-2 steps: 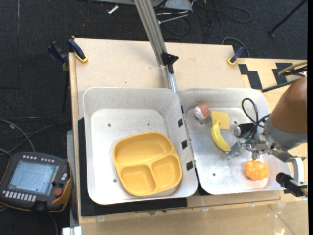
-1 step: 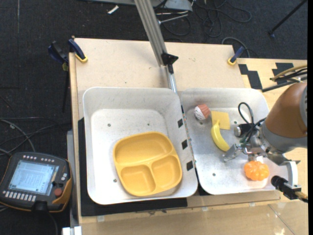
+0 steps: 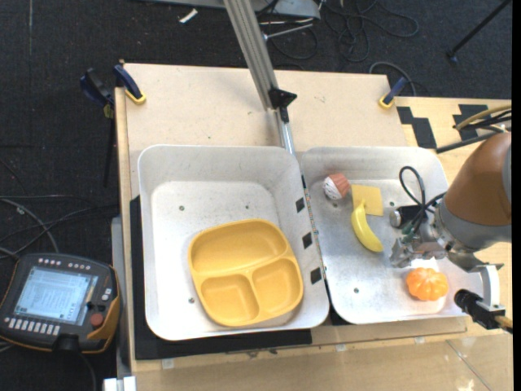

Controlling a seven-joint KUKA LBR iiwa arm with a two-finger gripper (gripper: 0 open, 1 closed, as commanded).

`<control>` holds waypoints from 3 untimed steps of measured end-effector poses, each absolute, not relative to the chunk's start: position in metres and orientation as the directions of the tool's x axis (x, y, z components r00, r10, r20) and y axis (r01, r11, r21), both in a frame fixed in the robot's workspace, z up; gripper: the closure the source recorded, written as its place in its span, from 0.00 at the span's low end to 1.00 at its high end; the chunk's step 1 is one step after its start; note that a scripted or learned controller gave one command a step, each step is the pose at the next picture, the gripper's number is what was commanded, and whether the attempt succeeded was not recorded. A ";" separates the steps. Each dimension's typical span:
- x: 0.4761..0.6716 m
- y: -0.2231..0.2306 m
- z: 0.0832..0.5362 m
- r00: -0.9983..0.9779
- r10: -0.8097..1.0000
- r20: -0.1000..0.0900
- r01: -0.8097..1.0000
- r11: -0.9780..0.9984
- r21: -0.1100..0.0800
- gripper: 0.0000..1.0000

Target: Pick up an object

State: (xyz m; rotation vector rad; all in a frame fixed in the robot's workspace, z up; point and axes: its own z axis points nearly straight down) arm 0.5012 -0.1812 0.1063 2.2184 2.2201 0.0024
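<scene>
In the right bin [image 3: 358, 296] lie a yellow banana [image 3: 365, 229], a yellow block [image 3: 367, 199] behind it, a small red and white ball [image 3: 335, 187] and an orange fruit [image 3: 426, 284]. My gripper [image 3: 404, 247] hangs low over the bin floor, between the banana on its left and the orange fruit at its lower right. Nothing shows between its tips. The arm's grey body and orange band [image 3: 486, 182] cover the bin's right side.
The left bin [image 3: 163, 186] holds a yellow divided plate [image 3: 244, 271]. A slanted metal pole [image 3: 254, 43] rises from the seam between the bins. Clamps sit at the bench's back corners, and a teach pendant [image 3: 53, 300] lies to the left of the bench.
</scene>
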 end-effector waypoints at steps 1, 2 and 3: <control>0.503 -0.179 0.149 -0.003 1.000 -0.002 1.000 0.003 0.005 1.00; 0.502 -0.170 0.201 -0.004 1.000 -0.002 1.000 0.004 0.006 1.00; 0.504 -0.169 0.265 -0.004 1.000 -0.003 1.000 0.004 0.007 1.00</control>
